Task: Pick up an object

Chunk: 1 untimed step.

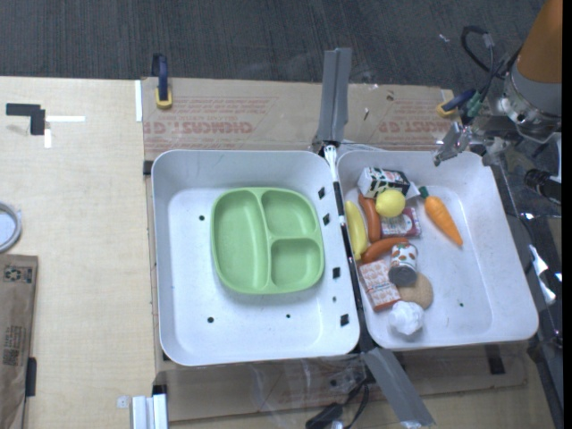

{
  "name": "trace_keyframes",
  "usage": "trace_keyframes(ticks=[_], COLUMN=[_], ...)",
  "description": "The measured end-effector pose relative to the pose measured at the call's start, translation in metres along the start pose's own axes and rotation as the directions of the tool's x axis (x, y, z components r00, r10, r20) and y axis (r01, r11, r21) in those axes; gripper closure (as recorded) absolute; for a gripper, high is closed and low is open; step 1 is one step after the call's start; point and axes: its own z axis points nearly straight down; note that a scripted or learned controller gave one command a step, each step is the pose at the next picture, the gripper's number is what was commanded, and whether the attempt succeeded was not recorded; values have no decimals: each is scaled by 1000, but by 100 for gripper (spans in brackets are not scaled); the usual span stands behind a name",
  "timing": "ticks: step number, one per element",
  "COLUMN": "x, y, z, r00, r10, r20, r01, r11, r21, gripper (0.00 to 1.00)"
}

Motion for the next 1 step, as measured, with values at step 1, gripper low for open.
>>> trace_keyframes(ticks=[1], x=[1], y=[-18], z=[-116], r00=[959], r10=[-285], r20=[3], r01=[285], r11=[959], r21=[-3], gripper=[0])
